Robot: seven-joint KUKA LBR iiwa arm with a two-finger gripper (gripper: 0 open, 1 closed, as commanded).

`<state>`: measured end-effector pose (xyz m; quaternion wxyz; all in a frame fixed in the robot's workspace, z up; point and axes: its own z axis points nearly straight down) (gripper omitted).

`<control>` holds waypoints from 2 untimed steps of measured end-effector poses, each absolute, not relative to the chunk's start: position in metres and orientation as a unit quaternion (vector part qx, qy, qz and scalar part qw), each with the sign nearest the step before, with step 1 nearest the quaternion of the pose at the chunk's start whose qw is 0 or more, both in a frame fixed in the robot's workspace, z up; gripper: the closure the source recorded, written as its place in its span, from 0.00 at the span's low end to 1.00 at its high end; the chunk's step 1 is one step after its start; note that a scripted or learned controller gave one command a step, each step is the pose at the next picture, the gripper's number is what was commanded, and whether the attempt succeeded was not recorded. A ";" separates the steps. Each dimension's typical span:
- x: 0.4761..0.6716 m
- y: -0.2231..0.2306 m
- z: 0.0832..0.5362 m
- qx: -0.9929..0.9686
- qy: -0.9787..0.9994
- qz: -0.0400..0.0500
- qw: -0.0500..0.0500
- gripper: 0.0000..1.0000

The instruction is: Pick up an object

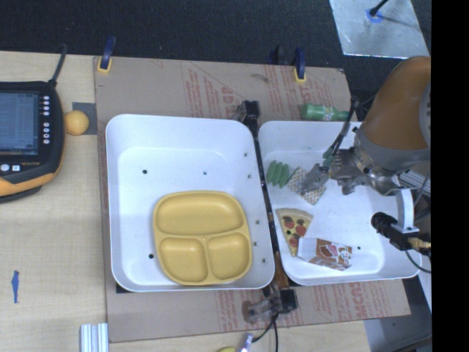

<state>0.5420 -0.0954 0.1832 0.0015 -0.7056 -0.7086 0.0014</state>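
My gripper hangs low in the right bin, near its upper middle. Just under its left tip lies a small speckled, light-coloured piece, partly hidden by the gripper. A green ridged toy lies to the left of it, by the bin's left wall. A toy pizza slice rests lower down. Beside the slice, near the front wall, lies a flat white and red packet.
The left bin holds a yellow three-compartment plate. A green bottle-like item lies on the cardboard behind the right bin. A teach pendant and a yellow ball sit at the far left.
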 end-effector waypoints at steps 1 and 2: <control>0.605 -0.132 0.096 -0.706 -0.708 -0.002 -0.003 0.00; 0.606 -0.131 0.107 -0.705 -0.709 -0.002 -0.002 1.00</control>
